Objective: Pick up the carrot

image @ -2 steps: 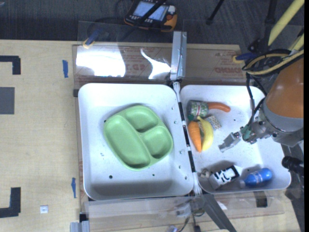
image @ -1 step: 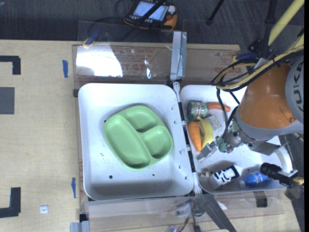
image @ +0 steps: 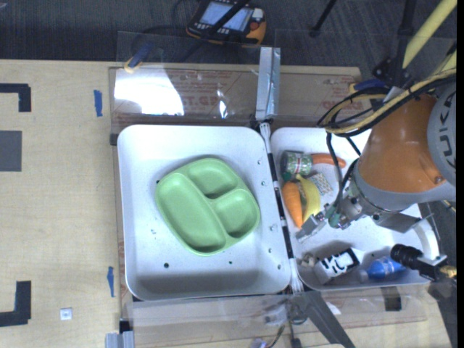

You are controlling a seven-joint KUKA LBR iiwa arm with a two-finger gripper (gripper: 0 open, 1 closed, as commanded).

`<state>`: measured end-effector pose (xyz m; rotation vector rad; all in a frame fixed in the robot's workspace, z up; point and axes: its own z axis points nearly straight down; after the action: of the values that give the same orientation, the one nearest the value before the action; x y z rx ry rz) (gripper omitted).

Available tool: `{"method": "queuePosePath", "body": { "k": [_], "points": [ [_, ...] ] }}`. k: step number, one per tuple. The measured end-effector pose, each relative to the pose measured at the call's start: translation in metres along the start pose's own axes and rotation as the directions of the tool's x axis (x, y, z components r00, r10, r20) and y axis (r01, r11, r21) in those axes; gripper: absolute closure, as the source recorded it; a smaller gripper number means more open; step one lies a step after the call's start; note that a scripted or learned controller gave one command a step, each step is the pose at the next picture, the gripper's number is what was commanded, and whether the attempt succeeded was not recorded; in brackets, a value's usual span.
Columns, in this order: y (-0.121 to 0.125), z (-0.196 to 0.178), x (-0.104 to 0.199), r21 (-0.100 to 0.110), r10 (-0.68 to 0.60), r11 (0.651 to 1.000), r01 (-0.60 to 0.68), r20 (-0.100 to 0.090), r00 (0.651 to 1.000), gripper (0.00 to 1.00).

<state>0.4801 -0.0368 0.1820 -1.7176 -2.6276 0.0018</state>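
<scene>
Arm (image: 406,147) over right bin (image: 384,285). Left bin (image: 145,267) holds green tray (image: 208,205). Carrot (image: 292,201) in right bin by the divider, beside banana (image: 312,198), can (image: 296,164) above. Gripper (image: 319,222) just right of carrot; finger state: can't tell.

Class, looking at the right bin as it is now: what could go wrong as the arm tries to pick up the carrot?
1. The carrot lies against a banana, so the gripper may catch the banana instead.
2. The carrot lies near the bin wall, leaving little room on that side.
</scene>
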Motion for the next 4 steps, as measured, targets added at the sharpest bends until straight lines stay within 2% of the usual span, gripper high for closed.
{"method": "queuePosePath", "body": {
  "k": [1,2,3,4],
  "points": [
    [-0.007,0.000,-0.015,-0.001,-0.019,1.000,0.019,0.001,1.000,0.00],
    [0.006,0.000,0.012,0.000,-0.026,1.000,0.026,0.000,1.000,0.00],
    [0.006,0.000,0.012,0.000,-0.025,1.000,0.025,0.000,1.000,0.00],
    [-0.009,0.000,-0.021,-0.001,-0.085,0.996,0.085,0.001,0.996,0.00]
  ]
}}
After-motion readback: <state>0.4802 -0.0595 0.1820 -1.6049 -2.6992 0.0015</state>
